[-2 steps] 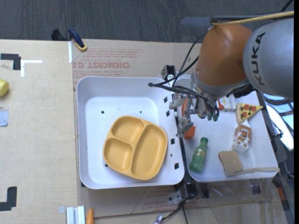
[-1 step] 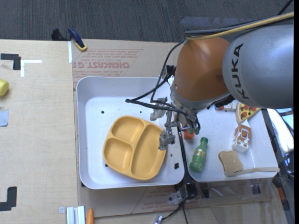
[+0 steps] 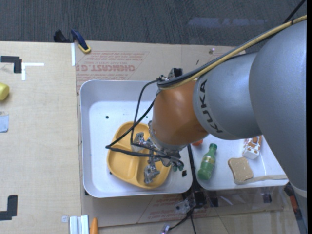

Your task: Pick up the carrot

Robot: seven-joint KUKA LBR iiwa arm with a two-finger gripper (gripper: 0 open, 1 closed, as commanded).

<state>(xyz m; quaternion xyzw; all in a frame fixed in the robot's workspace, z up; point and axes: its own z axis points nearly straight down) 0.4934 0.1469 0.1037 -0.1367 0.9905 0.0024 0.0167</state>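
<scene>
Gripper low over the yellow plate, centre of frame

We see the gripper (image 3: 150,172) reaching down into one yellow plate (image 3: 122,162) in the left bin (image 3: 86,130); whether it is clenched or released we cannot tell. The right bin (image 3: 229,186) holds one green bottle (image 3: 207,162) and one toast slice (image 3: 240,170). An orange sliver (image 3: 197,142) beside the wrist is probably the carrot, so this reach looks off target.

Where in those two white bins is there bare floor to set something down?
Left bin: bare white floor along its left wall and far side, beyond the yellow tray. The near right corner is crowded by tray and arm. Right bin: crowded by green bottle, bread slice and a small carton.
</scene>
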